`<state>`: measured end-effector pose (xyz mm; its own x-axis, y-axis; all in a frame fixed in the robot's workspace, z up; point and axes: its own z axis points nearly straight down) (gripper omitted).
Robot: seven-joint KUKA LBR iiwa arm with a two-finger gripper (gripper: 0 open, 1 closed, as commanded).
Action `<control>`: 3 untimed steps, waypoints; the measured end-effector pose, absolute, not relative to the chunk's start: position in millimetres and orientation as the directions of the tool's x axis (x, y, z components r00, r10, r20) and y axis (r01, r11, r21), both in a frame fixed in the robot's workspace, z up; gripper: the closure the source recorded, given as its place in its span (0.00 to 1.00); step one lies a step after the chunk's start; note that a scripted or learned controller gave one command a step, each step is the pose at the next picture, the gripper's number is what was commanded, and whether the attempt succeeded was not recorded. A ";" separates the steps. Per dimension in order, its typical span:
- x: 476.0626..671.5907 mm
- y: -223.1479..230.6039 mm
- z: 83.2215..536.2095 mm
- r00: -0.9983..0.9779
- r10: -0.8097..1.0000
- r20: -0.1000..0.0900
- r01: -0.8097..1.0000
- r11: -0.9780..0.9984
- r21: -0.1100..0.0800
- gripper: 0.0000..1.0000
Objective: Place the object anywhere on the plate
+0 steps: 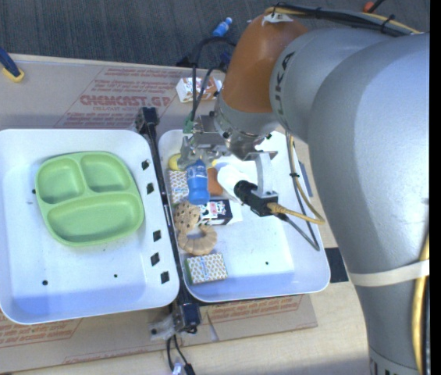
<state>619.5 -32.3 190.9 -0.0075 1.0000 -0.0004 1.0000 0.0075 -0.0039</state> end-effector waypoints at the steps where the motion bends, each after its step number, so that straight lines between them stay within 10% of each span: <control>1: 592.7 13.4 311.8 -0.007 1.000 0.000 1.000 0.007 0.002 1.00; 2: 592.4 13.2 310.8 -0.007 1.000 0.000 1.000 0.007 0.000 0.00; 3: 558.9 24.2 191.0 -0.007 1.000 -0.001 1.000 0.007 -0.006 0.00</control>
